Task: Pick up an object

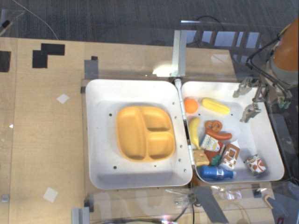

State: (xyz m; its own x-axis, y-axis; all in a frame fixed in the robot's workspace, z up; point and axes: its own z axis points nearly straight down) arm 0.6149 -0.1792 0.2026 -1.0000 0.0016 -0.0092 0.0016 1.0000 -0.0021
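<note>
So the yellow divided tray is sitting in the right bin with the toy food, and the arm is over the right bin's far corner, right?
Not quite. In the camera view the yellow divided tray sits alone in the left bin. The toy food, such as the orange ball and blue bottle, lies in the right bin. The arm is over that bin's far right corner, as you said.

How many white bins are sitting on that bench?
2. The left bin holds a yellow divided tray. The right bin, beside it, holds the pile of toy food, with the gripper above its far right corner.
</note>
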